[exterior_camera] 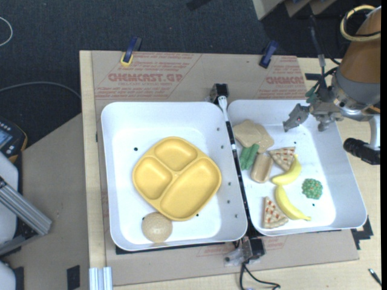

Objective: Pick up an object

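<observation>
The gripper (pixel 308 115) hangs over the right bin's (pixel 338 217) far edge, holding nothing; whether its fingers are spread is unclear; the toy food lies below it, bread (pixel 251 132) nearest.

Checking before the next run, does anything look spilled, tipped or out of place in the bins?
Nothing stands out. The yellow divided plate lies flat in the left bin with a tan round piece beside it; toy food sits loose in the right bin.
</observation>
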Tool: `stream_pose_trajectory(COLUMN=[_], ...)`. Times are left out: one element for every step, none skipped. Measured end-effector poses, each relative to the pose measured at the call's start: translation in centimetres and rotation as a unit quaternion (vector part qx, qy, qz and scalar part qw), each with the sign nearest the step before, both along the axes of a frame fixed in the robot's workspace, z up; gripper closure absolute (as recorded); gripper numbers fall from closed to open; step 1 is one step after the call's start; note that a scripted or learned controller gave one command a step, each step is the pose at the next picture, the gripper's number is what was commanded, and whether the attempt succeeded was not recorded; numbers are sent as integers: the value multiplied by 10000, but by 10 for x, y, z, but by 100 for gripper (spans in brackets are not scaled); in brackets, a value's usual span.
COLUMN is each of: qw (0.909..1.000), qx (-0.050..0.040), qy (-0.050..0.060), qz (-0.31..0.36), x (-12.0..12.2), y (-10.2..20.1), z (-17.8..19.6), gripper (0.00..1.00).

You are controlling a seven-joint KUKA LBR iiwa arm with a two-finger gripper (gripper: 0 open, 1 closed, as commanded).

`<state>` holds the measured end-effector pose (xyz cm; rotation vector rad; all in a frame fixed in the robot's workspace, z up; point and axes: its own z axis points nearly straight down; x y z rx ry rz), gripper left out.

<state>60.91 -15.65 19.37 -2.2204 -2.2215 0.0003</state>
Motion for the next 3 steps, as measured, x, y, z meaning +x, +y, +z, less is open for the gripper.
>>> stream_pose_trajectory(qw=[10000, 10000, 10000], qx=[-30, -26, 8], qy=[-40, -62, -59], qz=[19, -26, 43], x=[-22, -129, -127], y=[57, 34, 108], z=[-110, -105, -3], gripper=[0, 0, 0])
